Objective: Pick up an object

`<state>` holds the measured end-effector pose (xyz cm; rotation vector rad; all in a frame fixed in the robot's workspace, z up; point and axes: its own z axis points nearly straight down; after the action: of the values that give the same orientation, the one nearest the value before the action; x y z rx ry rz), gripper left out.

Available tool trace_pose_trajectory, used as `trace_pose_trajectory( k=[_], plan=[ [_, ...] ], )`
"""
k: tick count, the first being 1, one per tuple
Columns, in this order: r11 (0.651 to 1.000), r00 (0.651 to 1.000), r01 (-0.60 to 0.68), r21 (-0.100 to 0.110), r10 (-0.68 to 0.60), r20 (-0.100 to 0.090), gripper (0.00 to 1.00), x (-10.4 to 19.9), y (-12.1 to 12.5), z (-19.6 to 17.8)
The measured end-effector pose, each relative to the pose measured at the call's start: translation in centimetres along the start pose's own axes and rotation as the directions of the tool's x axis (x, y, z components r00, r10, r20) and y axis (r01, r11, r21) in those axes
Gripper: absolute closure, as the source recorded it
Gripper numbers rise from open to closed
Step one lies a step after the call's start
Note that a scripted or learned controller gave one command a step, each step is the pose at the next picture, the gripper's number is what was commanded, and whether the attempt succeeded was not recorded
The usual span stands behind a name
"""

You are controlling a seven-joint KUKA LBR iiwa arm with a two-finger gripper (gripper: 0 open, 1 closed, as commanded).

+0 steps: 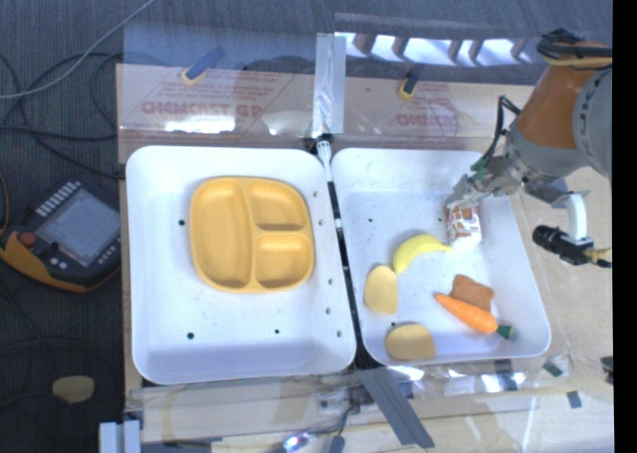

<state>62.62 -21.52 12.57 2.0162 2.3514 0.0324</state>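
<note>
My gripper (470, 194) reaches in from the right over the upper right part of the right bin (398, 174). Directly below its tip is a small white and brown carton (464, 226); whether the two touch I cannot tell. A yellow banana (418, 250) lies just left of the carton. An orange carrot (468, 314) and a brown piece (473, 291) lie at the front right. Two pale yellow pieces, one (380, 289) mid-bin and one (409, 341) at the front wall, rest left of the carrot.
The left bin (159, 272) holds a yellow divided tray (252, 233). A black ridge (336, 232) separates the two bins. A pendant (62, 232) lies on the floor at far left. Clear plastic sheeting (299, 103) lines the back.
</note>
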Motion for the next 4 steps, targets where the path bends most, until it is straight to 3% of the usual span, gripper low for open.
trace_pose_trajectory(
  k=[1,2,3,4],
  plan=[
    [1.000,1.000,0.001,0.001,-0.001,-0.001,0.00,0.1,0.0,0.1],
    [1.000,1.000,0.030,0.004,-0.030,-0.008,0.00,0.2,0.0,1.0],
    [0.995,0.995,0.097,-0.005,-0.097,-0.001,0.00,0.2,-0.3,1.5],
    [0.995,0.995,0.098,-0.021,-0.098,0.017,1.00,-0.3,0.2,0.1]
  ],
)
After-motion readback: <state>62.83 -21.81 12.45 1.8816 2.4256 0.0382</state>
